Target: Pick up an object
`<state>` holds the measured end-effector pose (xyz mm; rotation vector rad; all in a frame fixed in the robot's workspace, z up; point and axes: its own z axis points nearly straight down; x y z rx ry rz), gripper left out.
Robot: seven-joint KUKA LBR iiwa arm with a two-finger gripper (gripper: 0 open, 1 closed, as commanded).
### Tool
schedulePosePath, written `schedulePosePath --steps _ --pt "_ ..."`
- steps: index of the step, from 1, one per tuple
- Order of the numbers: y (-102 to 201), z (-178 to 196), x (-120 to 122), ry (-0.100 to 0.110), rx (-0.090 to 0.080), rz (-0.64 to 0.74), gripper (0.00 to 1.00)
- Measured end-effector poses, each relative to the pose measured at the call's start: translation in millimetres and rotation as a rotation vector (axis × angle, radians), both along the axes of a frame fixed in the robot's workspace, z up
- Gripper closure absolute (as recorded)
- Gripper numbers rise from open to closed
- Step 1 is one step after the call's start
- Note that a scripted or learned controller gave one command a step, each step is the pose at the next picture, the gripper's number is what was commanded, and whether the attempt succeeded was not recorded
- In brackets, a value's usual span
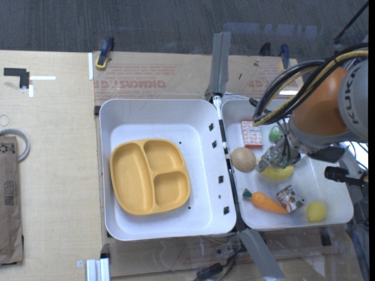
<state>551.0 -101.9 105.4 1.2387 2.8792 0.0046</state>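
Observation:
In the right bin [334, 212] lie several small objects: a tan egg-shaped ball [244, 159], a yellow banana [278, 171], an orange carrot [266, 201], a red and white packet [251, 134], a small crumpled wrapper [289, 198], a yellow lemon [316, 211] and a green item [274, 135] partly hidden by the arm. My gripper [274, 157] hangs low over the bin's middle, right above the banana and just right of the tan ball. The arm's wrist covers the fingers' state.
The left bin [117, 119] holds a yellow divided plate [150, 175]. A brown paper bag [10, 198] lies at the bench's far left. Cardboard [158, 78] lines the back behind the bins. Black cables [281, 86] loop over the right bin.

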Motion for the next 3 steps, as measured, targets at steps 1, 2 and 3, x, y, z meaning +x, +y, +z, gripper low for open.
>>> schedulePosePath --steps 1,2,3 --pt "-0.8 8.9 0.5 -0.002 -0.001 -0.001 1.00" --pt "59.8 85.8 29.6 0.008 -0.001 -0.361 1.00" --pt "16.5 85.3 89.8 0.008 -0.001 -0.847 1.00"
